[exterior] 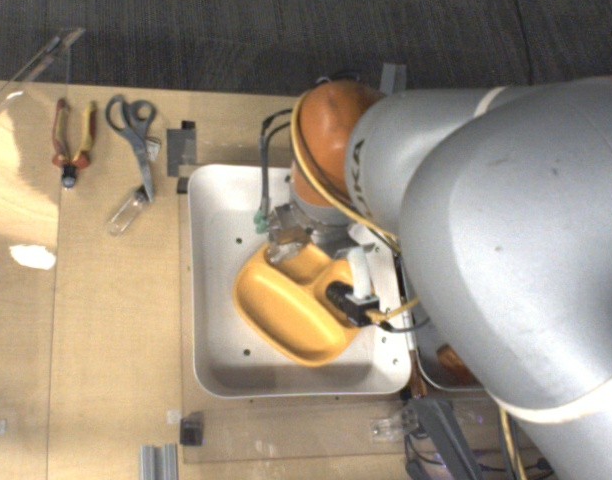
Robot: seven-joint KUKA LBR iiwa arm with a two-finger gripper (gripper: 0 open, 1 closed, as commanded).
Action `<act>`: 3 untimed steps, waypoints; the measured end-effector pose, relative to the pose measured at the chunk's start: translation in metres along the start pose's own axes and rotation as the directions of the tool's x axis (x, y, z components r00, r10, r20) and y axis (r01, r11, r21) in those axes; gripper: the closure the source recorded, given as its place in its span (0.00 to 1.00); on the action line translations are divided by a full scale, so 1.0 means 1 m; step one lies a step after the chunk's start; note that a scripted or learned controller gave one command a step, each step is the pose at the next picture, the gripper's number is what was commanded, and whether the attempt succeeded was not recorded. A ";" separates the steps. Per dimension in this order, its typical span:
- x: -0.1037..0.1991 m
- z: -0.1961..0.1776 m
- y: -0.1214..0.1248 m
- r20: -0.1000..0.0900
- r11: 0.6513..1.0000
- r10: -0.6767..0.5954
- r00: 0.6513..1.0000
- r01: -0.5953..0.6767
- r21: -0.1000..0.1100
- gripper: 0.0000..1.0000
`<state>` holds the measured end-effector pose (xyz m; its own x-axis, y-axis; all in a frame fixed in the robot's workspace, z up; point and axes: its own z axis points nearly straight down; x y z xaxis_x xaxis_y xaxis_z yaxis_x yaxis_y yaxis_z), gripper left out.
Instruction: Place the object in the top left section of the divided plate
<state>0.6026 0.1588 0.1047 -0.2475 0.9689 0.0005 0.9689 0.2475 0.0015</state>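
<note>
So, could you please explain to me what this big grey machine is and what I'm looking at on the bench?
The picture comes from one fixed camera above the bench, looking down at a slant. The large grey shape is a robot arm reaching in from the right, with an orange band above its wrist. Its gripper hangs over a shallow white bin, and I cannot tell whether it holds anything. In the bin lies a yellow divided plate, partly covered by the arm. A second bin sits to the right, mostly hidden. On the wooden bench to the left lie scissors and red-handled pliers.
</note>
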 end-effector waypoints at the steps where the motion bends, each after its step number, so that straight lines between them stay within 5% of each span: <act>1: -0.029 0.010 0.006 -0.012 0.891 0.454 0.891 -0.454 -0.012 1.00; 2: -0.039 0.011 0.050 -0.005 0.776 0.631 0.776 -0.631 -0.001 1.00; 3: -0.042 0.011 0.056 -0.004 0.609 0.793 0.609 -0.793 0.019 1.00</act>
<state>0.6668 0.1318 0.0933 0.6177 0.7864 0.0057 0.7864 -0.6175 -0.0188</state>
